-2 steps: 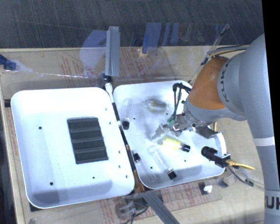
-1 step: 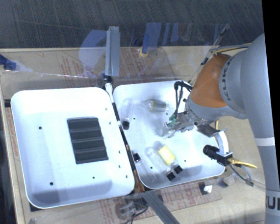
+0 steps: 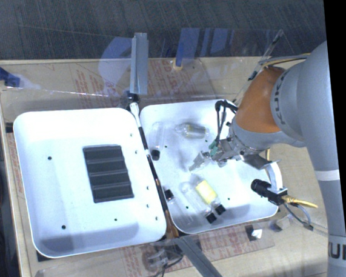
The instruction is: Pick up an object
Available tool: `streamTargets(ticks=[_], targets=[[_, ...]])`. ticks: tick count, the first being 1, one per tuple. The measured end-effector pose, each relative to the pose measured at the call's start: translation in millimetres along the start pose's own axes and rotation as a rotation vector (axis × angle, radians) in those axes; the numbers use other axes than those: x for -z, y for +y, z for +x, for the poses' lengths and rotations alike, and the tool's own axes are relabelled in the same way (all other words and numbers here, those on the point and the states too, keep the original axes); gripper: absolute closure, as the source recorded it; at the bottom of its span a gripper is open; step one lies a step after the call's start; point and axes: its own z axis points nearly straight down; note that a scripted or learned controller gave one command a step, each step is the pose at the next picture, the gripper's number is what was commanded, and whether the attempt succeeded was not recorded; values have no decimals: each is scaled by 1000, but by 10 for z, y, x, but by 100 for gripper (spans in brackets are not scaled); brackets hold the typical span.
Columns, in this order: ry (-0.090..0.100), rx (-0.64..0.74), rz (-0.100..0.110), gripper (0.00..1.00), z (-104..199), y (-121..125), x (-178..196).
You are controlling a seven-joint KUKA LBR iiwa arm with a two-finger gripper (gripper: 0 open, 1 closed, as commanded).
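My gripper (image 3: 210, 156) hangs low over the middle of the right bin (image 3: 253, 213), below the grey wrist and its orange band. Just under it lies a small clear, shiny piece (image 3: 197, 162); whether the gripper touches it I cannot tell. A clear bottle-like object (image 3: 188, 129) lies toward the far side of that bin. Closer to the front lies a yellow block (image 3: 205, 191), with a small black-and-white piece (image 3: 216, 211) at the front wall.
The left bin (image 3: 32, 127) holds a black ribbed slab (image 3: 108, 172) near its middle. Small black bits (image 3: 155, 154) (image 3: 168, 195) sit along the divide between the bins. The arm's body covers the right bin's right side. A metal bar (image 3: 137, 62) stands behind the bins.
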Motion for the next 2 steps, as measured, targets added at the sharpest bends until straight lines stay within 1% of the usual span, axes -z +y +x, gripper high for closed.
streamTargets(ticks=[1,2], targets=[[2,46,-2,0,80,-737,-93],[1,51,-1,100,79,-735,1]])
